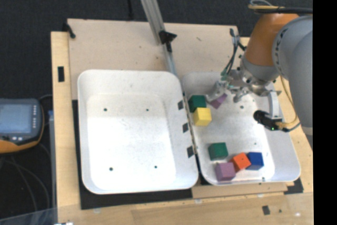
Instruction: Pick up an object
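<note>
purple cube (225, 170), orange cube (241, 161), blue cube (255, 159)

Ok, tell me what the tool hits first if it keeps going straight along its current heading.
The tool points down and leftward in the camera view. First in line looks like the purple block at its tip, then the green cube beyond. Depth is unclear from above.

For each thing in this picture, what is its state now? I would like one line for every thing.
gripper: low over right bin, fingers around a purple piece
purple piece: between the fingers
green cube: resting, touching yellow cube
second green cube: resting alone
purple cube, orange cube, blue cube: clustered at near edge
</note>
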`<action>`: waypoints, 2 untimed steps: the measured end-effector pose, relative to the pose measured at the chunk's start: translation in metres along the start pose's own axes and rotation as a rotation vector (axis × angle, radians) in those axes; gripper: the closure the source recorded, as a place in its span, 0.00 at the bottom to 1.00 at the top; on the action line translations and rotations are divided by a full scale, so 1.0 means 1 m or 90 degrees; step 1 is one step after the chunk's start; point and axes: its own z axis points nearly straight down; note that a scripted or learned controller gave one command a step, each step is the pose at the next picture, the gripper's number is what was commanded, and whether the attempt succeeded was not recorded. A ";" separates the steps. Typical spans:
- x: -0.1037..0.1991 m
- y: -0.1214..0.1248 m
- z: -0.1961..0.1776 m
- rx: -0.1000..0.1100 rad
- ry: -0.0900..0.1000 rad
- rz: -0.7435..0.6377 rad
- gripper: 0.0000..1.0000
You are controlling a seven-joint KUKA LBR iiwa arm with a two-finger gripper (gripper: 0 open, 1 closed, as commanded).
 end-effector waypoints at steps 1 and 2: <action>-0.001 0.000 -0.011 -0.001 0.000 -0.001 1.00; -0.001 0.000 -0.011 -0.001 -0.001 -0.001 0.00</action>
